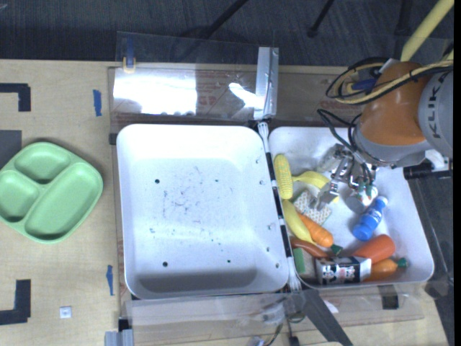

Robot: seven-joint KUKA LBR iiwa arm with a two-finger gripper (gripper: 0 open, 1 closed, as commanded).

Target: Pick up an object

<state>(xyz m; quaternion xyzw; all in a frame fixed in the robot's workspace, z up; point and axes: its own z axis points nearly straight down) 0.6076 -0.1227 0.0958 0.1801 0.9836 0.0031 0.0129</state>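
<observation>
Two shallow white bins sit side by side on the bench – the left bin (191,139) bare inside but for faint scuff marks, the right bin (421,254) crowded with toys. The arm (392,117) reaches in from about three o'clock, its orange band sitting over the upper part of the right bin, and the gripper (333,189) hangs low near the middle of that bin's clutter. Whether the jaws are wide or closed cannot be told – the metal parts blur together.

Just below the gripper, toward six o'clock, lies a pale waffle-patterned piece (317,206), apparently touching or very close to the fingertips. At nine o'clock from the gripper an ear of corn (283,176) lies along the bin's left wall, and a banana (312,179) lies between the corn and the gripper. An orange carrot (315,229) rests at about seven o'clock, beside a long yellow piece (294,222). A blue bottle (368,220) lies tilted at four o'clock from the gripper. Along the bin's near edge lie a dark bottle (338,271) on its side and a larger orange carrot (376,249).

Well apart, at nine o'clock on the bench, sits a green divided plate (47,191).
</observation>
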